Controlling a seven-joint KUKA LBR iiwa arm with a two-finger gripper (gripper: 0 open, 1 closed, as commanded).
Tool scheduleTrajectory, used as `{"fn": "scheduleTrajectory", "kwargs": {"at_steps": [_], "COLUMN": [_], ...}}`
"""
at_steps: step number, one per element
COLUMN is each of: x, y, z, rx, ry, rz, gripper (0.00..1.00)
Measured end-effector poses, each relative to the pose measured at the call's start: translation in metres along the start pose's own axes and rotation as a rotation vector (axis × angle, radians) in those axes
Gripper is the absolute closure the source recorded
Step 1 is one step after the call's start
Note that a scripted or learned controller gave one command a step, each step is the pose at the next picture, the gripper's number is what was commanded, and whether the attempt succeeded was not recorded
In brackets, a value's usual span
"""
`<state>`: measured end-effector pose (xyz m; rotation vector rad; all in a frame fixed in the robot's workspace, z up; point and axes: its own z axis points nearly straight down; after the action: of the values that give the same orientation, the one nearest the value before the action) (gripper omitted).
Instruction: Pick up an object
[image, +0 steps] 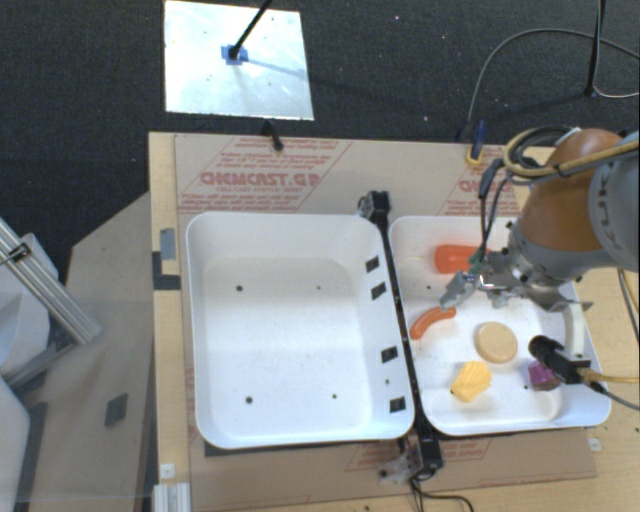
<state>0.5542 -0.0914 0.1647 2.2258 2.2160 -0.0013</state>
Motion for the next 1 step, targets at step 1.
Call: {"fn": "scheduleTrajectory", "kwargs": {"at_steps": [1], "x": [0.0069], "y": [0.0696], "z": [0.0843], "rx": [-0.001], "ry": [0.001], "rz": [-0.011], "gripper": [0.00]}}
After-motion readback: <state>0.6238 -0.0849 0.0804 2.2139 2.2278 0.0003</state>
